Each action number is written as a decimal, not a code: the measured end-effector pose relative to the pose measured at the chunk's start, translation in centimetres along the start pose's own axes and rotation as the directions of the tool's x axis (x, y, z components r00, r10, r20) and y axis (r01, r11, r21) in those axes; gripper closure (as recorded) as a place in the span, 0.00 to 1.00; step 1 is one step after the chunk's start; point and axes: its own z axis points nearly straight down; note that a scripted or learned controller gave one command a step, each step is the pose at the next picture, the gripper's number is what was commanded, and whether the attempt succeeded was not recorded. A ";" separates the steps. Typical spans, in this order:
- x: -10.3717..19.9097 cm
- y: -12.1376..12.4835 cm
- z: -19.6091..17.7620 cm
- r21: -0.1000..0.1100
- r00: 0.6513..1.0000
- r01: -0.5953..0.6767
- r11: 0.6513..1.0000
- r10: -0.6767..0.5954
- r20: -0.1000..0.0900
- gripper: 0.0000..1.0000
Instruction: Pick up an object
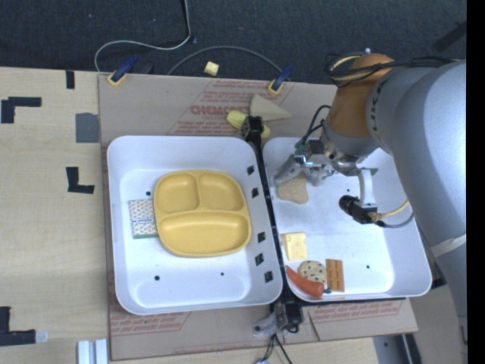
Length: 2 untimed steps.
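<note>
You see the gripper (297,174) low over a pale tan, rounded lump (293,192); whether its jaws grip it, you cannot tell.

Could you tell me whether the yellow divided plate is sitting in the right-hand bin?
No, the yellow divided plate lies in the left bin, while the right bin holds small food pieces.

Two white bins side by side on a bench. The left bin (125,203) holds a yellow divided plate (201,211) touching a patterned card (142,218). In the right bin (394,268), the gripper (301,171) hangs over a beige piece (294,192); a yellow square (295,246), cookie (311,271), cracker (335,274) and red sausage (301,282) lie near the front.
</note>
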 end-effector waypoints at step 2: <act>-1.1 1.0 0.0 0.000 1.000 0.001 1.000 -0.001 -0.002 0.00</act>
